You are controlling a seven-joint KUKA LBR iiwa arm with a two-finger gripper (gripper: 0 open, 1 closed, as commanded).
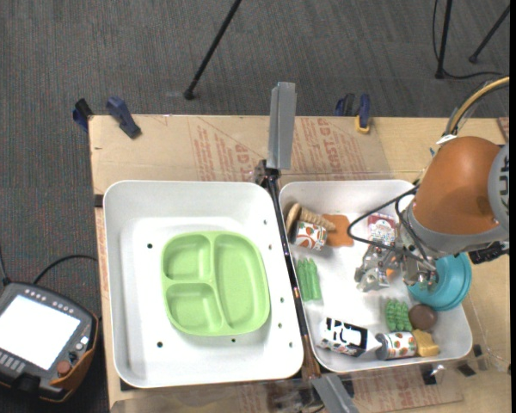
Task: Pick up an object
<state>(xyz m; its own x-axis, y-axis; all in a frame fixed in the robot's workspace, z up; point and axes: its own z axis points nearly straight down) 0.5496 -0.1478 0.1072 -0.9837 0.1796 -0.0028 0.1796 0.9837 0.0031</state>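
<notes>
The right bin [361,188] holds several small objects. Among them are a patterned cup [310,234] lying beside an orange piece [338,230], a green ridged object [309,280], a black-and-white can [344,336], a small dotted can [398,344], a yellow block [426,342], a brown ball [422,317], a green knobbly item [396,313], a teal bowl [450,286] and a red-and-white packet [381,227]. My gripper [380,272] hangs low over the middle of this bin, below the packet and left of the teal bowl. Nothing is visibly held in it.
The left bin [129,231] holds a green divided plate [215,283]. A grey post [281,136] rises at the back between the bins. The arm's orange band [460,192] covers the right bin's far right corner. A teach pendant [34,338] lies at the lower left.
</notes>
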